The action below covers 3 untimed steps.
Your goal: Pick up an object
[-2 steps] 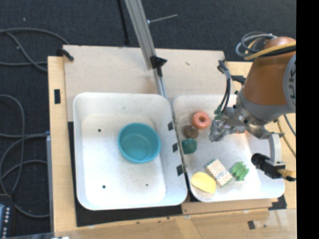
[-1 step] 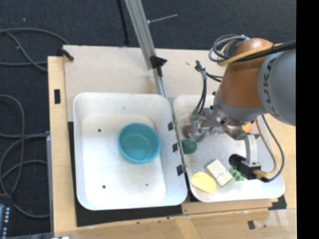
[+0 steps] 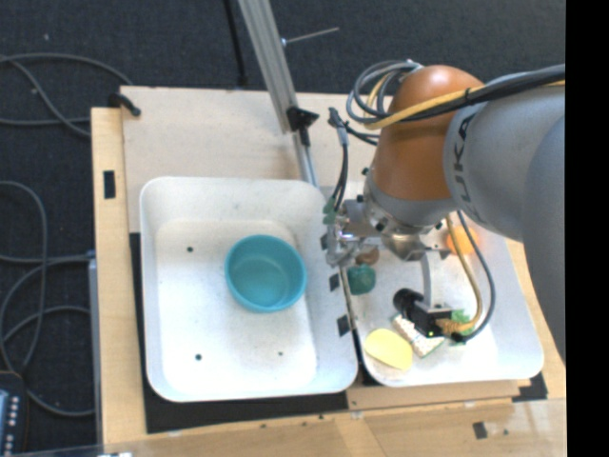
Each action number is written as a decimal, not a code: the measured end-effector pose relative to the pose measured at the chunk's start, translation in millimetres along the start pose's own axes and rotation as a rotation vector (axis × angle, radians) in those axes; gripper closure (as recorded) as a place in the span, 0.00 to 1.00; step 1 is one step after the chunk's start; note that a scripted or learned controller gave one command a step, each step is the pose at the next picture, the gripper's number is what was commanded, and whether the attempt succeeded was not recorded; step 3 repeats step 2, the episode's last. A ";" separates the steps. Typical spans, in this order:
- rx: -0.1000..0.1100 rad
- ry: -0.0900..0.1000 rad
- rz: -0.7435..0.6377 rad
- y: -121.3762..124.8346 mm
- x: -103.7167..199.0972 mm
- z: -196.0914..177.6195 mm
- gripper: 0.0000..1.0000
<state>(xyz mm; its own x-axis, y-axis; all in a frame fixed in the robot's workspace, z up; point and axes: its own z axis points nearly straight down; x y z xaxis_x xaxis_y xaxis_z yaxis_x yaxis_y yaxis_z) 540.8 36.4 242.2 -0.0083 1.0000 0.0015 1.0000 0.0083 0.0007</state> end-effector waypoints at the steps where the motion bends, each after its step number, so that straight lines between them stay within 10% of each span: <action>1: 0.002 -0.001 0.001 -7.0 45.3 6.4 1.00; 2: 0.001 -0.001 0.006 -6.6 42.9 6.2 0.00; 3: 0.001 -0.001 0.006 -6.6 42.9 6.2 0.00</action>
